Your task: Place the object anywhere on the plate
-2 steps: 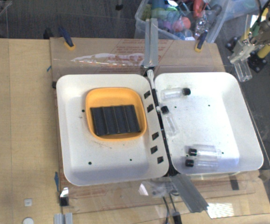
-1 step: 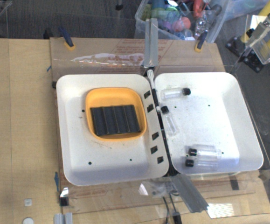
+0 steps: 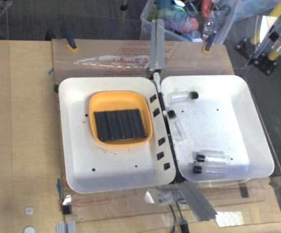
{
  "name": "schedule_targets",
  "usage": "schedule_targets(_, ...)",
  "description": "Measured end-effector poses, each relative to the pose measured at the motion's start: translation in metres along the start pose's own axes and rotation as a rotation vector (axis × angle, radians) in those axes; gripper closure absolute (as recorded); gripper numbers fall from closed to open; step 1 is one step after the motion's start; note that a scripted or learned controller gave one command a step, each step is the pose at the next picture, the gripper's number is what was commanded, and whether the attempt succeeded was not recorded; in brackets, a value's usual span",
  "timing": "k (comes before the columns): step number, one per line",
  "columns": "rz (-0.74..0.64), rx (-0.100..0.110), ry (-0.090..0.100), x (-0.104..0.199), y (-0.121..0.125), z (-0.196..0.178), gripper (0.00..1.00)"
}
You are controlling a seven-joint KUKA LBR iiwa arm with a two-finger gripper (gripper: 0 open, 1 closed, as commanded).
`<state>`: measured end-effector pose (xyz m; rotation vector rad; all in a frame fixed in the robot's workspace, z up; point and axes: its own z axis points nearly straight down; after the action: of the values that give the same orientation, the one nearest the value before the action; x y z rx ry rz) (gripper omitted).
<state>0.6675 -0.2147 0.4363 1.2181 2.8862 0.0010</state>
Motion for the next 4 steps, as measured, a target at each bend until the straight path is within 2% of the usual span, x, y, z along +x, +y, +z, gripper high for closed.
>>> schedule_targets(1,-0.048,0.001,0.002,-0.0011,-0.0057,-0.0003,1.00)
schedule_targets(3,-0.700,-0.002,0.004,0.0048,-0.0137,-0.0008,1.00)
schedule_targets(4,-0.961,-0.003,0.000,0.0007,-0.0107,-0.0006,1.00)
